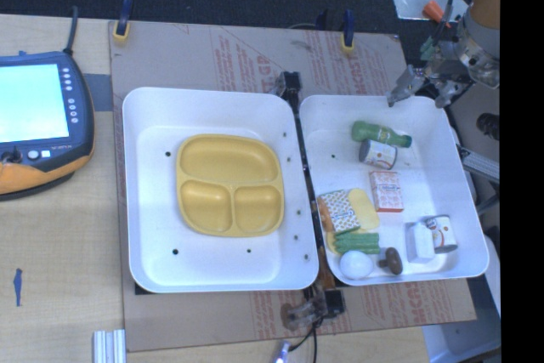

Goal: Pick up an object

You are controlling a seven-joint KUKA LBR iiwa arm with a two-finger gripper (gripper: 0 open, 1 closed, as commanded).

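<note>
White bins: two, side by side on a cardboard sheet (255,55); the left bin (140,183) bears one yellow divided tray (229,183), the right bin (459,183) bears the loose objects.
Gripper: the gripper (416,89) hangs over the far right corner of the right bin; its fingers appear spread apart with nothing between them.
Arm: mostly cut off by the right edge; a patch of orange shows at the top right.
Far end of right bin: one green bottle (380,133) lying on its side, one small can (377,153) touching it.
Middle: one red and white box (387,190), lying flat, apart from the rest.
Near end: one patterned packet (340,210) over a yellow piece (365,212), one green item (357,241), one white ball (356,264), one small brown thing (392,261), too small to name.
Near right corner: a white object (420,241) beside a white cup (441,233) with red marks; their shapes are hard to make out.
Left of bench: one handheld screen pad (38,119), cut off by the frame edge.
Clamps: two blue clamps (124,17) on the far edge of the cardboard.
</note>
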